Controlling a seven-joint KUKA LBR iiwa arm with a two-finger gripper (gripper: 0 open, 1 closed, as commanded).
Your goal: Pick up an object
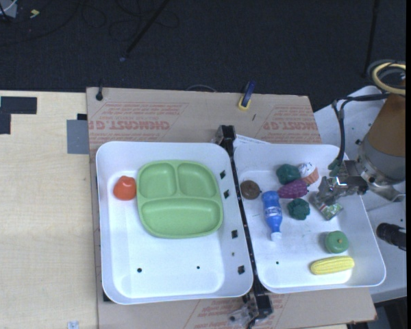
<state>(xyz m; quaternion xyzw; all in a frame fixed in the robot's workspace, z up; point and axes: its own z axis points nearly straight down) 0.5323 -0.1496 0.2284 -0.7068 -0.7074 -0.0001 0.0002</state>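
Note:
The right bin (pixel 370 266) holds several small toys. A blue bottle (pixel 272 213) lies near its left wall, with a brown round piece (pixel 250 189) just above it. A purple toy (pixel 293 189) sits between two dark green toys (pixel 288 173) (pixel 299 209), and a white and orange piece (pixel 307 172) lies behind them. A green round toy (pixel 336 241) and a yellow corn cob (pixel 331 265) lie toward the front. My gripper (pixel 327 202) hangs low over the bin's right middle, just right of the lower dark green toy.
The left bin (pixel 123 273) holds a green divided plate (pixel 179 199) and an orange cup (pixel 125 188). A black divider (pixel 238 218) runs between the bins. The arm's orange band (pixel 390 125) and cables stand at the right.

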